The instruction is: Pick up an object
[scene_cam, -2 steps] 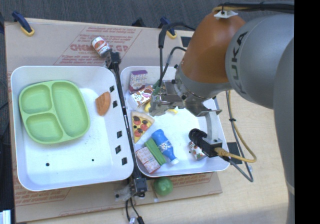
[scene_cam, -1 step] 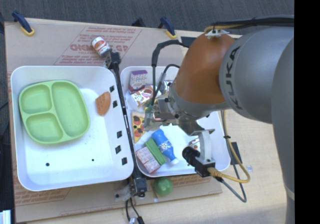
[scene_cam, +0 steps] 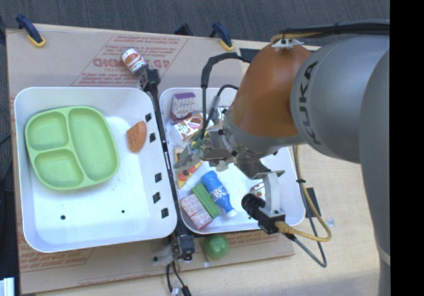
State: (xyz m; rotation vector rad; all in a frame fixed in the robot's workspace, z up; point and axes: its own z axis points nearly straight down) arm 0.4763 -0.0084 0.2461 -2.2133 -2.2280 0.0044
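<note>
L bin [scene_cam: 26,155] is sitting on the counter's L half, on brown cardboard [scene_cam: 99,56]. A green divided plate [scene_cam: 71,148] w/ three compartments is lying in its L part, near the far L corner. An orange-brown food piece [scene_cam: 136,136] is lying just R of the plate, apart from it, close to the bin's R wall. A small can w/ red and white label [scene_cam: 133,60] is lying tilted on the cardboard beyond the L bin's far R corner. Blue clamps [scene_cam: 31,30] are gripping the cardboard's far edge.

R bin [scene_cam: 167,99] is sitting right beside the L one, black clips [scene_cam: 159,175] lining the seam. It's holding a jumble: a purple-and-white packet [scene_cam: 183,105] at the far L corner, a red and white packet [scene_cam: 189,126] just nearer than it, a blue-and-white bottle [scene_cam: 217,193] lying aslant toward the near edge, a green stick-like item [scene_cam: 205,199] touching the bottle's L side, a pinkish checkered box [scene_cam: 196,212] at the near L corner. A green round object [scene_cam: 216,246] is resting on the counter just outside the R bin's near edge.

The arm [scene_cam: 318,96] is reaching in from the R, orange band [scene_cam: 268,99] hanging over the R bin's middle. End effector [scene_cam: 207,149] is sitting low among the clutter in the bin's L-centre; can't tell what state it's in or whether anything's in it, too cluttered there.
</note>
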